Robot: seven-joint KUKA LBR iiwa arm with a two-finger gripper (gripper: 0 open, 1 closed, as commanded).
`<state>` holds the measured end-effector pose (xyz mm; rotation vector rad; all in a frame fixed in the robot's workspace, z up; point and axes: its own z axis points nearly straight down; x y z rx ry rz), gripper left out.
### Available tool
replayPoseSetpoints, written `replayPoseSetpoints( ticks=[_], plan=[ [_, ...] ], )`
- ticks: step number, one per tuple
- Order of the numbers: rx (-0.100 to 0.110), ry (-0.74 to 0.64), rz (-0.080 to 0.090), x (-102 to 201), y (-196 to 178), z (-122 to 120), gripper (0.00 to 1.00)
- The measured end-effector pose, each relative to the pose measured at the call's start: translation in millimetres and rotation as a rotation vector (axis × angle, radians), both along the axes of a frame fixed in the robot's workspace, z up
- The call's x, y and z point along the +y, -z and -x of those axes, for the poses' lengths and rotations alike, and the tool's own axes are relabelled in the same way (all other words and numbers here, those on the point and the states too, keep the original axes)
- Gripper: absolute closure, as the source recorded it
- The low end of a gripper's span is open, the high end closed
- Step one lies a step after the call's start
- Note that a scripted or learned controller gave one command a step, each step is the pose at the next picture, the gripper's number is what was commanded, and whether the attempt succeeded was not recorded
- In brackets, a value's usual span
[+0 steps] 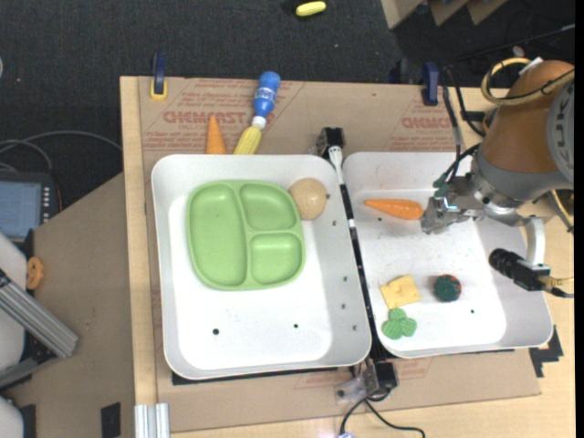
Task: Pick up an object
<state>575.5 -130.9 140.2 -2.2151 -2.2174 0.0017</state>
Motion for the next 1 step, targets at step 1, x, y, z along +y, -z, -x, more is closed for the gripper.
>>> replayPoseSetpoints(
  ticks=[1],
  plan=[
    [-0.005,0.001,0.004,-3.3,2.1,-3.2,0.00]
  ],
)
